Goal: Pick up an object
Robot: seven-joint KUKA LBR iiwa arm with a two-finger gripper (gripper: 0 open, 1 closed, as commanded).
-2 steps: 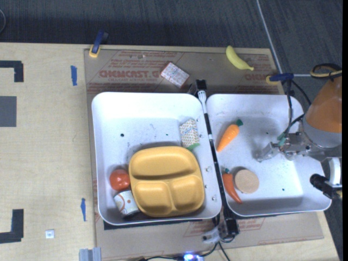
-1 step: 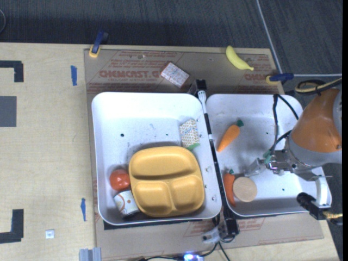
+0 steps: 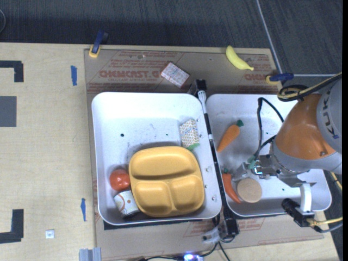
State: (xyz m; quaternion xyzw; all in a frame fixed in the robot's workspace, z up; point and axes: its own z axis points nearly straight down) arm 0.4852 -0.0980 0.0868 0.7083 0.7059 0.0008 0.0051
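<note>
The grey arm with its orange band reaches in from three o'clock and bends down over the right-hand white bin (image 3: 324,197), its gripper (image 3: 260,168) low near the bin's six-o'clock wall. Whether the gripper is open or closed on anything cannot be told from above, since the wrist hides its tips.

Just below the gripper, touching or nearly so, lies a round tan wooden disc (image 3: 249,190), with a red-orange rounded piece (image 3: 229,187) against its nine-o'clock side. An orange toy carrot with a green top (image 3: 229,136) lies apart, toward eleven o'clock in the same bin.

The left-hand white bin (image 3: 109,113) holds a yellow sectioned plastic tray (image 3: 165,179), a red toy tomato (image 3: 119,179), a small white printed can (image 3: 125,202) and a patterned packet (image 3: 189,132). On the bench at twelve o'clock rest a yellow toy banana (image 3: 237,58) and a small checked box (image 3: 174,74).

The step in hand looks like the descent onto a target, most likely the disc. Next the gripper needs to centre over it, close firmly, and lift straight up clear of the bin wall.
</note>
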